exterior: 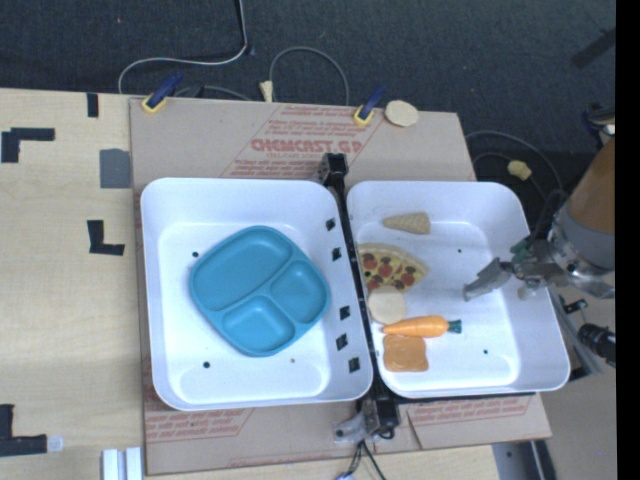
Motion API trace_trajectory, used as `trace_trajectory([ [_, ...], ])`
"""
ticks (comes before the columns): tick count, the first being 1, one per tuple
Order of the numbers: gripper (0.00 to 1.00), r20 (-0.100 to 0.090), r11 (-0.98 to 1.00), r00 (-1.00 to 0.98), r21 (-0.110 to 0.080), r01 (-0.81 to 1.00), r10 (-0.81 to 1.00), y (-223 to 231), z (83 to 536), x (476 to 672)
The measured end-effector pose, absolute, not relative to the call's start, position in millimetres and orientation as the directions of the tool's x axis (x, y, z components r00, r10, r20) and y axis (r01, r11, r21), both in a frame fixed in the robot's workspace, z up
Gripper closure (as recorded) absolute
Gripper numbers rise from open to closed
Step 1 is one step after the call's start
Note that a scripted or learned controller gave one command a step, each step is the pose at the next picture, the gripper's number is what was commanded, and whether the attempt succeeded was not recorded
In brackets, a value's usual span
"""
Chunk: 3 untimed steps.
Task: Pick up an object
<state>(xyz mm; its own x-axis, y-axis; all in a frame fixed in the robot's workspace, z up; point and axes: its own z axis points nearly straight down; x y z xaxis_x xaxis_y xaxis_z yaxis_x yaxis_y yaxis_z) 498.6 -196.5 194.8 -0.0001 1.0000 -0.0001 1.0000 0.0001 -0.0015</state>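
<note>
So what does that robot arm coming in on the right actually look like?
The arm is a rounded grey metal tube with an orange band above the wrist. At its tip sits the end effector, a small grey metal piece with thin tapering fingers, much narrower than the arm itself. Darker fittings cluster around the wrist where the two join.

One fixed camera looks down at a slant on both white bins [160, 268], from moderately high.

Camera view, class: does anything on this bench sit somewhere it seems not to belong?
Yes. A small round beige piece lies on the cardboard behind the right bin, outside both bins, while the other food items sit inside that bin.
</note>
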Motion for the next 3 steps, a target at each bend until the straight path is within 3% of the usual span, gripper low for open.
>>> trace_trajectory([
  [1, 0.00, -0.005, 0.003, -0.003, 0.004, 1.000, 1.000, -140.3, 81.8, 499.6],
  [2, 0.00, -0.003, 0.005, -0.005, 0.006, 1.000, 1.000, -107.3, 86.5, 581.4],
  [3, 0.00, -0.004, 0.003, -0.003, 0.003, 1.000, 1.000, -97.5, 85.8, 630.1],
])
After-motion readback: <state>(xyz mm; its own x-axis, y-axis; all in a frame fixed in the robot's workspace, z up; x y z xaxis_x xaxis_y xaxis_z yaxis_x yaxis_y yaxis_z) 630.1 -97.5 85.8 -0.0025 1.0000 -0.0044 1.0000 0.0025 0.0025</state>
